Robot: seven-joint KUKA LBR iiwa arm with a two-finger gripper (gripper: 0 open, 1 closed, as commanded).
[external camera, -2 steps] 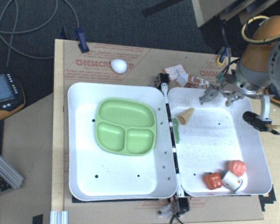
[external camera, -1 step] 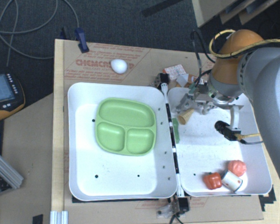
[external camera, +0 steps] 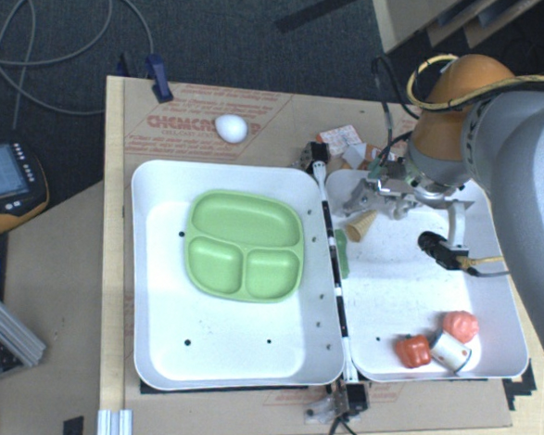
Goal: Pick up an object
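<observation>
My gripper (external camera: 377, 199) hangs low over the far left corner of the right bin (external camera: 393, 285), under the orange-banded wrist. Just below it and touching or nearly touching lies a small tan cone-shaped piece (external camera: 361, 224); whether it is gripped I cannot tell. A green strip (external camera: 341, 250) lies against the divider between the bins. At the right bin's near right corner sit a red-orange block (external camera: 414, 351), a white cup-like piece (external camera: 451, 350) and a pinkish-orange lump (external camera: 461, 324).
The left bin (external camera: 156, 278) holds a light green divided plate (external camera: 246, 245). A white egg-like ball (external camera: 230, 127) rests on the bench behind it, and a crumpled wrapper (external camera: 340, 140) lies behind the right bin. The grey arm covers the right bin's far right.
</observation>
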